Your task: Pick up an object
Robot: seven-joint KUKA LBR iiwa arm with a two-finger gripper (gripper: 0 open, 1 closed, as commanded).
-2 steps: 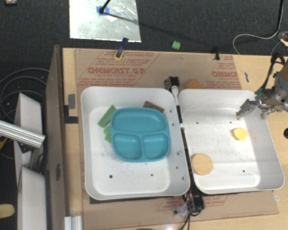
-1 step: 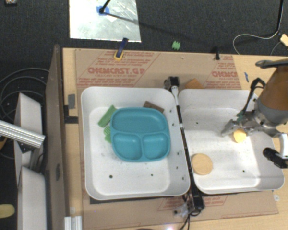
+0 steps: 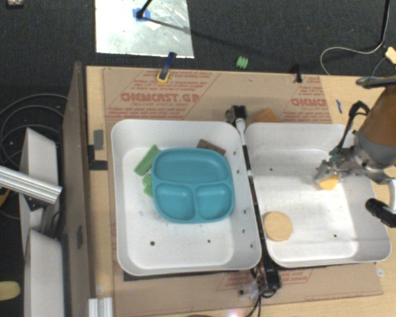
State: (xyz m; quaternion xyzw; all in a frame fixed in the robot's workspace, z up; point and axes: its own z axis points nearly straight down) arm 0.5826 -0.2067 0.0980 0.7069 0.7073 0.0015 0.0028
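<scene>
Lowest in the frame, near the front wall of the right bin [image 3: 356, 253], lies a round tan disc [image 3: 277, 226], flat on the bin floor and well apart from the arm. Up and to the right of it, at the right-centre of the picture, the gripper [image 3: 329, 173] sits low over the same bin, with a small yellow piece [image 3: 329, 183] right at its tip. How far the tool is parted, and whether the yellow piece is actually caught in it, I cannot tell; the piece may simply lie on the floor beneath.

At left-centre, the left bin [image 3: 129, 243] carries a blue divided tray [image 3: 191, 185], with a green piece [image 3: 145, 160] poking out at the tray's upper left and a brown piece [image 3: 211, 146] at its upper right edge.

By my judgement the step in hand is the grasp itself, with the yellow piece as the likely target. The next move calls for a firm closure on it and then a straight lift, slow enough to show whether the piece comes up or stays on the floor.
</scene>
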